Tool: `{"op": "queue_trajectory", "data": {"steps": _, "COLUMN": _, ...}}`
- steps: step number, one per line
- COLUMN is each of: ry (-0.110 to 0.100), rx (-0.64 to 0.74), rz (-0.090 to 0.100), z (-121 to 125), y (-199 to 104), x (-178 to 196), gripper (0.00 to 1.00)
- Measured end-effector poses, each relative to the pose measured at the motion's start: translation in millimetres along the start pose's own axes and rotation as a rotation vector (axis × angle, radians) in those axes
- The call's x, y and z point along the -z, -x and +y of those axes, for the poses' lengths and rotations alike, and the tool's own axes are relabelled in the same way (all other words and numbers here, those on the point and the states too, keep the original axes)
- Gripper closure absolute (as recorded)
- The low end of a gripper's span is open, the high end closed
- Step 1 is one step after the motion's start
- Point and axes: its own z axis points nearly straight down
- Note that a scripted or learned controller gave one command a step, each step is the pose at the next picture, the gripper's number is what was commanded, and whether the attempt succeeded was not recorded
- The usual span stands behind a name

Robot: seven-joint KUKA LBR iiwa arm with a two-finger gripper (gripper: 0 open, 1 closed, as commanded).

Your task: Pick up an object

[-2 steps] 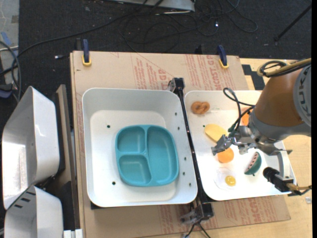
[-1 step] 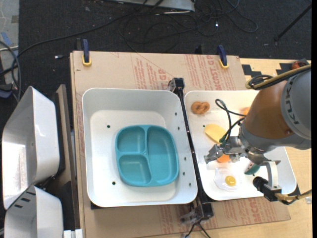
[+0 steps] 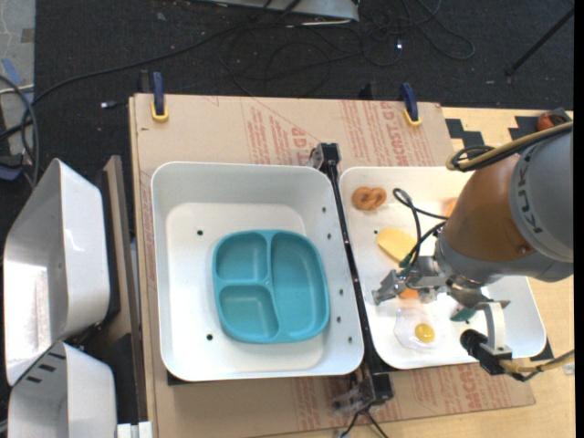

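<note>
From the camera view, the gripper (image 3: 394, 288) hangs low in the right bin (image 3: 529, 331), fingers apart and holding nothing. The egg (image 3: 421, 333) and cheese (image 3: 396, 243) lie near; closing off-centre might push either aside.

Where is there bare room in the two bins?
Free: the left white bin floor all round the teal divided plate. Crowded: the right white bin, with a brown pretzel, yellow wedge, fried egg and the grey arm.

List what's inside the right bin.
Right bin holds a pretzel, yellow cheese wedge, fried egg, and something orange beneath the tool. The arm covers the rest.
</note>
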Motion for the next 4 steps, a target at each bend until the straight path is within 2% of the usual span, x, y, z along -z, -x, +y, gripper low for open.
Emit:
{"op": "queue_trajectory", "data": {"steps": 1, "ry": 0.003, "rx": -0.002, "rz": 0.000, "z": 0.6, "y": -0.1, "x": 10.9, "gripper": 1.00}}
{"op": "queue_trajectory", "data": {"steps": 3, "ry": 0.009, "rx": 0.004, "rz": -0.003, "z": -1.7, "y": 9.0, "x": 119.9, "gripper": 1.00}}
{"op": "queue_trajectory", "data": {"steps": 4, "ry": 0.005, "rx": 0.009, "rz": -0.001, "z": 19.1, "y": -33.6, "x": 114.8, "gripper": 1.00}}
